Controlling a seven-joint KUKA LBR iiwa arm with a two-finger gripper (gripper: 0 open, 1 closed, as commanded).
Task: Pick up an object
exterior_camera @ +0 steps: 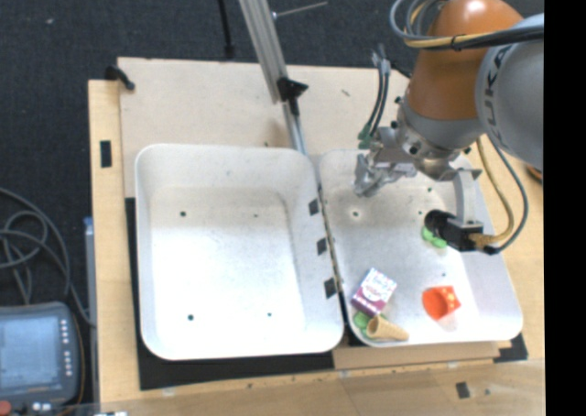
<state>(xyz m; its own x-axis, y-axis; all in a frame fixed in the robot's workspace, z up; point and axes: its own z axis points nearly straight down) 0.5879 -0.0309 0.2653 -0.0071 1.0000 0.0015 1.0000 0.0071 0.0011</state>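
My gripper (365, 181) hangs over the far left part of the right bin (490, 281), above bare bin floor, with nothing visibly in it. Along the bin's near side lie a small purple and white box (374, 290), an orange cup (440, 301), a tan cone (389, 329) and a green piece (362, 321) beside the cone. A green object (430, 236) sits at mid-right, partly hidden by a black part of the arm. All of these lie well toward the near side from the gripper.
The left bin (229, 249) stands beside the right one, their rims touching. A slanted metal pole (265, 38) rises from the bench behind the bins. The grey and orange arm (458, 57) covers the far right corner. Cables loop near the wrist.
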